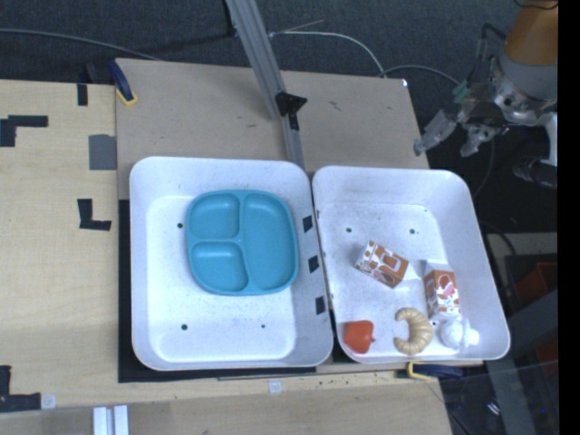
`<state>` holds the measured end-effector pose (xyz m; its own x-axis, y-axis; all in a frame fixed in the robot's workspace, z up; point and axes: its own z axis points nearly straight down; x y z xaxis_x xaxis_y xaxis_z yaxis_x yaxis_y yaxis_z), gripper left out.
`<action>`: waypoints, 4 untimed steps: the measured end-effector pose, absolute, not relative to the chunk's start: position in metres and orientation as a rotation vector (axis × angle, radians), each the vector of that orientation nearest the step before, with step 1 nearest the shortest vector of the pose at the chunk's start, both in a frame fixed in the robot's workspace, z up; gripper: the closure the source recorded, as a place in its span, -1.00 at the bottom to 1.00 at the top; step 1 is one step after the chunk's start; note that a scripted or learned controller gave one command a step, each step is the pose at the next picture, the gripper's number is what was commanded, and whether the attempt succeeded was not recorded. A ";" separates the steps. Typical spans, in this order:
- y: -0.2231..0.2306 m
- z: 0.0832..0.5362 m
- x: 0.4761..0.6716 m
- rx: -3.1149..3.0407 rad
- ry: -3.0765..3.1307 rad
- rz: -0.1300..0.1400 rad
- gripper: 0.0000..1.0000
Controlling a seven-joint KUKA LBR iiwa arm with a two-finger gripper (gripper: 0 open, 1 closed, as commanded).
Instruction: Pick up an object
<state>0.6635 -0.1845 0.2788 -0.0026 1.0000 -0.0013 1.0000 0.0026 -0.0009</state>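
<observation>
Croissant (413,330), right bin (471,198): judged light, stiff plastic, curved; best gripped across the middle. Tool (453,132) held released, above bench, well apart.

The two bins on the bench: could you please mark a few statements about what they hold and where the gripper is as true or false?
1. The blue divided plate lies in the left bin. True.
2. The croissant sits on the plate. False: it lies in the right bin, near the front edge.
3. The gripper is above the plate. False: it is beyond the right bin's far right corner.
4. A red item lies left of the croissant. True.
</observation>
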 end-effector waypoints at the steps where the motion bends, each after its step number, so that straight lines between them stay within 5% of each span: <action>1: -0.185 0.279 0.663 2.219 2.224 -0.003 -1.00; 4: -0.182 0.108 0.655 2.224 2.228 -0.009 -1.00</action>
